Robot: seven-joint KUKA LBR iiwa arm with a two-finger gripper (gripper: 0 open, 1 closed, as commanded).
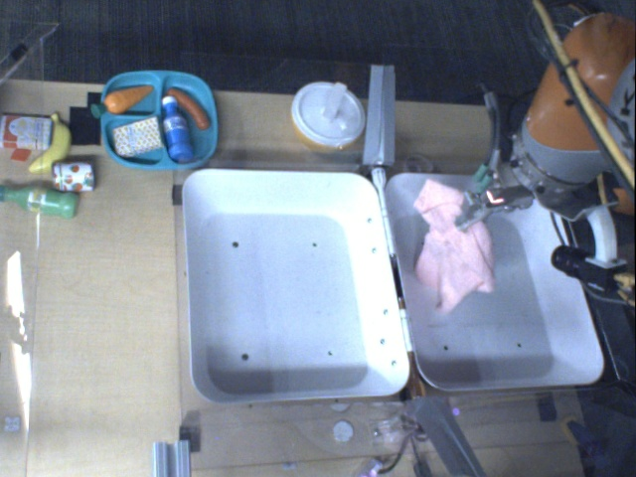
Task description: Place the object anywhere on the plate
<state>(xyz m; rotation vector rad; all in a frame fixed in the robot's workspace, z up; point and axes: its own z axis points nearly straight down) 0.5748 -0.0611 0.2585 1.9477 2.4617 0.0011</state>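
Although I cannot tell your gripper's (475,207) state, the pink cloth (449,249) lies directly beneath, trailing toward the bin's (556,366) front.

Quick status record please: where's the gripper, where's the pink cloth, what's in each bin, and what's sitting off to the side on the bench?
gripper: over right bin, at the cloth's upper right edge
pink cloth: crumpled, in right bin, upper left part
left bin: bare white floor
sectioned blue plate: on bench, beyond left bin, holding toy food
white lidded container: on bench, beyond the bins
grasp: cannot tell
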